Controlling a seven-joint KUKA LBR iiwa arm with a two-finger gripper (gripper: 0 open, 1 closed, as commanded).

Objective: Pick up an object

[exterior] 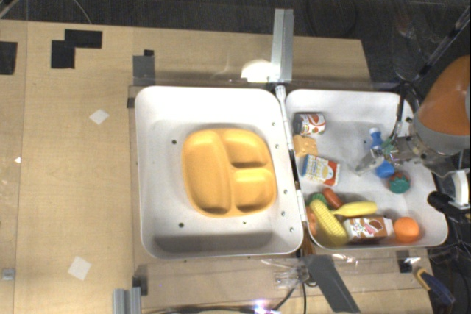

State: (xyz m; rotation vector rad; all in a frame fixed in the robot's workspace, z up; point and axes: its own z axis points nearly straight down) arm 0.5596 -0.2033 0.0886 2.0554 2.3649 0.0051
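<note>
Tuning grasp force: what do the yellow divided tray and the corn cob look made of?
Yellow three-compartment tray: likely moulded plastic, smooth with a soft sheen and rounded edges. Yellow toy corn cob: probably plastic or rubber, with a uniform colour and bumpy surface; too small to be sure.

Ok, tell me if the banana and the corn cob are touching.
Touching: the camera view shows the banana lying across the corn cob's upper end, no gap between them.

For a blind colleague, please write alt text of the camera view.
Seen from above, the robot's hand reaches from the right into the right bin, among toy food such as a corn cob and an orange. The left bin holds a yellow divided tray.
</note>
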